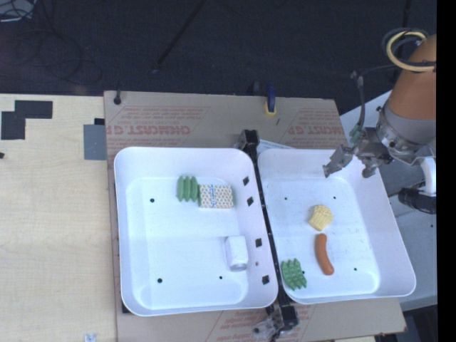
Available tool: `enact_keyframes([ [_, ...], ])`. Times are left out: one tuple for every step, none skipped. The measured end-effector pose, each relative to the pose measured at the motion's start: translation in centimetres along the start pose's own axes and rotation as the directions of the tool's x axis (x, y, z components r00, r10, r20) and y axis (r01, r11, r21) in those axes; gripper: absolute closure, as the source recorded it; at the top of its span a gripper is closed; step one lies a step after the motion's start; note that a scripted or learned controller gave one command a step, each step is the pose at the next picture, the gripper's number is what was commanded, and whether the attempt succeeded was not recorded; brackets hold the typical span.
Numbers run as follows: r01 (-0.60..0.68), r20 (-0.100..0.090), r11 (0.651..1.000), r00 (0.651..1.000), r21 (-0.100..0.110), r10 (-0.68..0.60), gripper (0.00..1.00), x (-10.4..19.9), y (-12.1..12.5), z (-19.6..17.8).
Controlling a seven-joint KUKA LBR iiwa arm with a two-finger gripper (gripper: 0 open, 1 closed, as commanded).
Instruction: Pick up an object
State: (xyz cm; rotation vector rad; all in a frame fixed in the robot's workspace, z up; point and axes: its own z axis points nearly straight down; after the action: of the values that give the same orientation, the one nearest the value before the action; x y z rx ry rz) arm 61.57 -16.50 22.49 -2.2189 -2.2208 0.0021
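1. Nearest the camera in the right bin (399, 280), a green leafy toy (293, 273) lies by the divider, with a sausage (324, 254) just beside it, its long axis running near to far.
2. Just beyond the sausage sits a yellow corn piece (320, 217), likely the handiest pick.
3. Farther back, above the same bin's far right corner, hangs the tool (355, 160), its fingers spread wide and holding nothing; the corn lies nearer the camera and slightly toward the divider from it, so the reach is short.
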Motion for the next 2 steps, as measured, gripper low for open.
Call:
enact_keyframes([
  [-0.003, -0.005, 1.0, 1.0, 0.018, 0.003, 0.0, 0.5, -10.1, 11.0],
  [0.005, -0.002, 1.0, 1.0, -0.001, -0.005, 0.0, 6.6, -4.8, 14.0],
])
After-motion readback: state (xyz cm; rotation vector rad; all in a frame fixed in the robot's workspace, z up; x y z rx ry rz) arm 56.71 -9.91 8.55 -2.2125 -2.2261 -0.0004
